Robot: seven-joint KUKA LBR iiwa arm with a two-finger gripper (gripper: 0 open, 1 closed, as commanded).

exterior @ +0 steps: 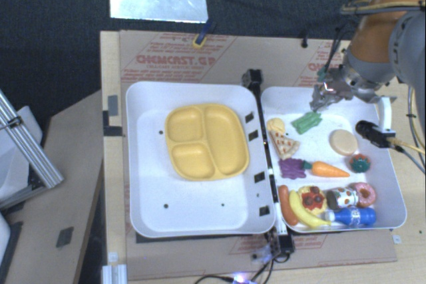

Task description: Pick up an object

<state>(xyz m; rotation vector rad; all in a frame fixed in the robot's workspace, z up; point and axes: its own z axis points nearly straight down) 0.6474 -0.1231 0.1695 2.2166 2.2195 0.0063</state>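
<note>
In the left bin: one yellow divided plate, untouched.
Right of the plate, in the right bin: toy food all lying loose; nothing lifted yet, by my reading.
Count: one each of pizza slice, grapes, green piece, carrot, banana, cookie, donut, blue bottle.
Gripper: above the green piece, far corner of the right bin; whether the fingers are open or closed I cannot tell.
</note>
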